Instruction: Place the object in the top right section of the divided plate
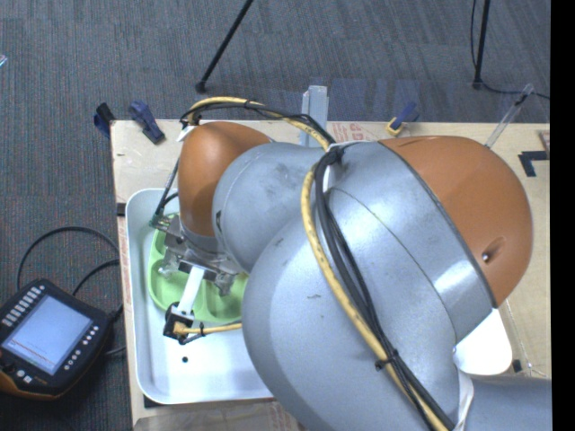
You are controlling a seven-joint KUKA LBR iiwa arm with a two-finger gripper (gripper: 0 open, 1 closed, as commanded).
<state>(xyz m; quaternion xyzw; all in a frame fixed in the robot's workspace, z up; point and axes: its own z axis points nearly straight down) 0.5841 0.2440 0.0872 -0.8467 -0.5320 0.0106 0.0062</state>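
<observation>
A light green divided plate (164,275) lies in the left white bin (148,357). Just its left rim and a patch of its near side (226,302) can be seen. My gripper (196,263) hangs low over the plate's left half, pointing down into it. The arm's grey links and orange wrist band (202,178) cover the remainder of the plate, including its dividers and whatever lies in its sections. I cannot make out any object at the gripper.
The big grey and orange arm body (386,277) covers the middle and right of the bench. A sliver of the right bin (490,348) peeks out below it. A small dark speck (184,359) sits on the left bin's floor. Blue clamps (145,121) grip the bench's far edge.
</observation>
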